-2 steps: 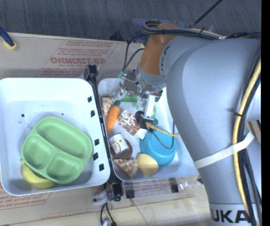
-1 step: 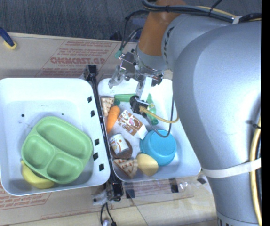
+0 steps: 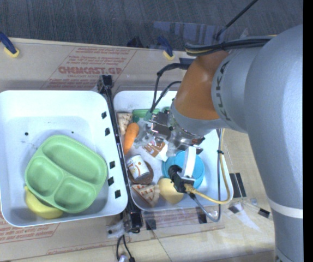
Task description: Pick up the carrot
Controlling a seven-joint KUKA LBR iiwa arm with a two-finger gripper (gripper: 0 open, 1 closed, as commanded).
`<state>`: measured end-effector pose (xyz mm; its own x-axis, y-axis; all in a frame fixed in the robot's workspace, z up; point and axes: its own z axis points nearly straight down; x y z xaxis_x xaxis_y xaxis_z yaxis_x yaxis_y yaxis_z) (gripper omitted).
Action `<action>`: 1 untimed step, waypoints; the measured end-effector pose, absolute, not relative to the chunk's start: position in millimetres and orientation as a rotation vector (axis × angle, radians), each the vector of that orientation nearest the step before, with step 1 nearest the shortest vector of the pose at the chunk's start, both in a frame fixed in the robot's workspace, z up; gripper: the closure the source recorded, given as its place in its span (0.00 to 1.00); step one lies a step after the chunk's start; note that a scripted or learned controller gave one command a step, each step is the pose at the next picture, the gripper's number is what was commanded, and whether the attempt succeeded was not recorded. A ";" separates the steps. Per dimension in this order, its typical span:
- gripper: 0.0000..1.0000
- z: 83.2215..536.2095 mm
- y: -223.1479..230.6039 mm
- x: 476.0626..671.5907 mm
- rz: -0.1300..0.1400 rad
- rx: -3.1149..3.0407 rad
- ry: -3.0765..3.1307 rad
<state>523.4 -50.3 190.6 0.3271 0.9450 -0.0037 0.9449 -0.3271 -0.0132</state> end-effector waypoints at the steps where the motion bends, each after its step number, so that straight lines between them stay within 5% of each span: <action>1: 0.00 191.2 -36.8 585.5 0.011 -2.407 -2.011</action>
<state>585.5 -36.8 191.2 0.1781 0.9840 -0.0021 0.9840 -0.1781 -0.0085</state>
